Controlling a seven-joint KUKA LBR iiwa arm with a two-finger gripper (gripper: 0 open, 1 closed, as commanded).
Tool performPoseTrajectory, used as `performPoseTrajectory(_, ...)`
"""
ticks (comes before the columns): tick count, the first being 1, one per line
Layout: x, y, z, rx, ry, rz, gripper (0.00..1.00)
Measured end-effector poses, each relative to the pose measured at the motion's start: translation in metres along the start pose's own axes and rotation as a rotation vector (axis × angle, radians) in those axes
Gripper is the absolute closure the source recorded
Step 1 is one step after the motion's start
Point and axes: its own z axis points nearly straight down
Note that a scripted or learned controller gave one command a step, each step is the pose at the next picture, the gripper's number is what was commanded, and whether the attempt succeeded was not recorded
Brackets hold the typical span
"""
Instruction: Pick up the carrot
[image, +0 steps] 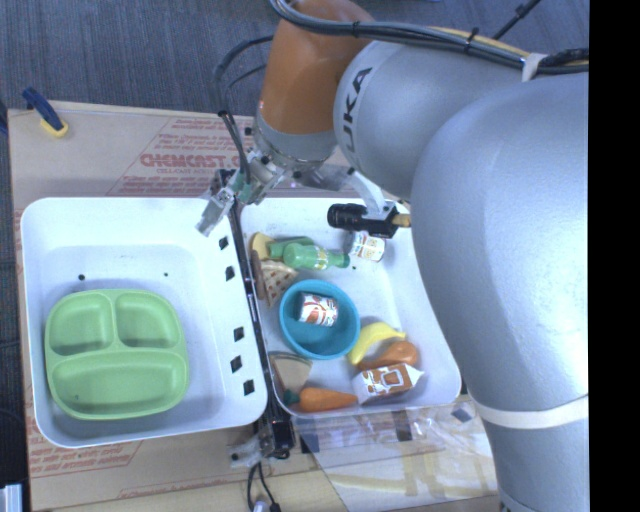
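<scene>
The orange carrot lies at the front edge of the right bin, just below a blue bowl and left of a small brown-and-white carton. My gripper hangs over the far end of the wall between the two bins, well away from the carrot, with nothing seen in it. The big grey arm covers the right side of the view.
The right bin also holds a green bottle, a small jar, a banana, an orange-red fruit, a wedge of bread and a can inside the bowl. A green divided plate sits in the left bin.
</scene>
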Motion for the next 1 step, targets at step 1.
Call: performPoseTrajectory(1,0.0666,0.0544,0.0529,0.009,0.005,0.127,0.00)
